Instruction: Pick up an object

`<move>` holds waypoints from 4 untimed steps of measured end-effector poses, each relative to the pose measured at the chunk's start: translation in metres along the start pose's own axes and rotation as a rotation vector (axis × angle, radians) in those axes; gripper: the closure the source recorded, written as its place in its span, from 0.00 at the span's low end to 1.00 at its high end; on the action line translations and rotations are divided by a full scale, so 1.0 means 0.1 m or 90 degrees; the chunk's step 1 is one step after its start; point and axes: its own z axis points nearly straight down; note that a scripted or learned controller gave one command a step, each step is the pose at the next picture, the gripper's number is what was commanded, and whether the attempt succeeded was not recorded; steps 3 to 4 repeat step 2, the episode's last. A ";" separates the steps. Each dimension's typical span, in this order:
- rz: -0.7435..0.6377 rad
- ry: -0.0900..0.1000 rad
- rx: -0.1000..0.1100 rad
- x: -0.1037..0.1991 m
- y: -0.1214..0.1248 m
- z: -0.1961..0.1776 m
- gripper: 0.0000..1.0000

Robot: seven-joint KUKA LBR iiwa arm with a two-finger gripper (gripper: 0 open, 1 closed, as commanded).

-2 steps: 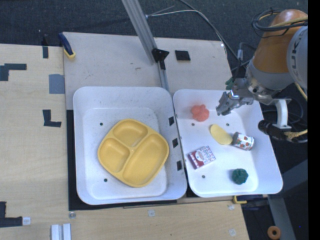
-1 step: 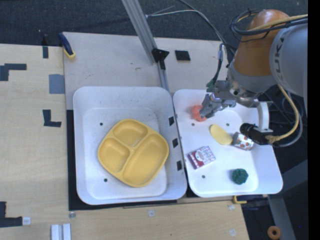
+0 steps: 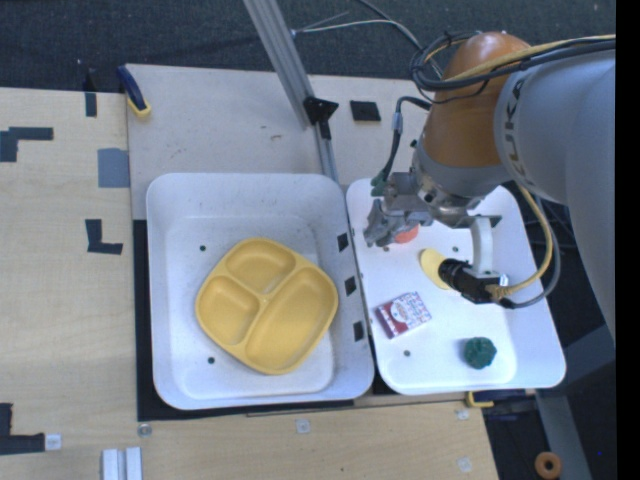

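Now the hand (image 3: 384, 224) hangs low over the upper left corner of the right bin (image 3: 535, 366), close to the wall it shares with the left bin (image 3: 178, 218). Whether it is open or closed I cannot tell from this slant. A small orange-red thing (image 3: 405, 234) lies just beside it, to the right and a touch lower in the frame, partly hidden by the hand, so its long axis cannot be judged. That is likely the nearest thing to pick, and a short shift rightward would probably centre the hand on it. Further down the same bin lie a red-and-white packet (image 3: 402, 314), its long side tilted from lower left to upper right, and a green lump (image 3: 479, 352) near the lower right corner. The left bin holds a yellow divided plate (image 3: 266, 304), well apart from the hand.
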 end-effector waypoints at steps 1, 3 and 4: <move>-0.001 0.000 0.000 0.57 -0.13 0.11 1.00; -0.001 0.001 -0.001 1.11 -0.31 -0.01 1.00; -0.001 0.001 -0.001 1.11 -0.31 -0.01 1.00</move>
